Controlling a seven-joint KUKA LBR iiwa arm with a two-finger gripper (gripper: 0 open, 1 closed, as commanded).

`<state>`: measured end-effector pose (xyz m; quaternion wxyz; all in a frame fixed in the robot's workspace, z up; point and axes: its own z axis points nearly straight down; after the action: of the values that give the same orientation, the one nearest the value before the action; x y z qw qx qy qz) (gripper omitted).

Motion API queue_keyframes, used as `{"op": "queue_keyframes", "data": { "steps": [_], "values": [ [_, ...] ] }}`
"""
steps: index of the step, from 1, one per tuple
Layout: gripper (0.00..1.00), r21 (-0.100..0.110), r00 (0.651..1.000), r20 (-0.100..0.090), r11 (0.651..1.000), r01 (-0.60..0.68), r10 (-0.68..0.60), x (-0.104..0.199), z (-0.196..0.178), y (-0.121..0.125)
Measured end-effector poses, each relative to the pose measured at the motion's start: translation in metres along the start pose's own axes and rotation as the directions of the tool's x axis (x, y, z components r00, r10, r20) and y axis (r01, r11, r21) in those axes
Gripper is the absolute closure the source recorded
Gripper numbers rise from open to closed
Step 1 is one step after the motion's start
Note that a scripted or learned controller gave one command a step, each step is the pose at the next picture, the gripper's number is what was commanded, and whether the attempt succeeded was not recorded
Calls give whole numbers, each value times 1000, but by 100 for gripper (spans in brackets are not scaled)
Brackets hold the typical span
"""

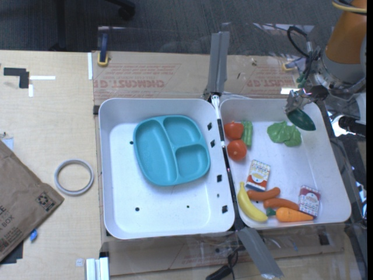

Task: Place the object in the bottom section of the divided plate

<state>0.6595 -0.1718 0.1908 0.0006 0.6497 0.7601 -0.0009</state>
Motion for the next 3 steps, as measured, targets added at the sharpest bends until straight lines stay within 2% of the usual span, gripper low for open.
{"op": "queue_keyframes", "data": {
  "steps": [1,2,3],
  "values": [
    [100,0,965,0,965,-263,263,43,-64,6],
    [100,2,808,1,808,-589,589,81,-99,12],
    [100,3,617,2,617,-787,787,109,-130,17]
  ]
}}
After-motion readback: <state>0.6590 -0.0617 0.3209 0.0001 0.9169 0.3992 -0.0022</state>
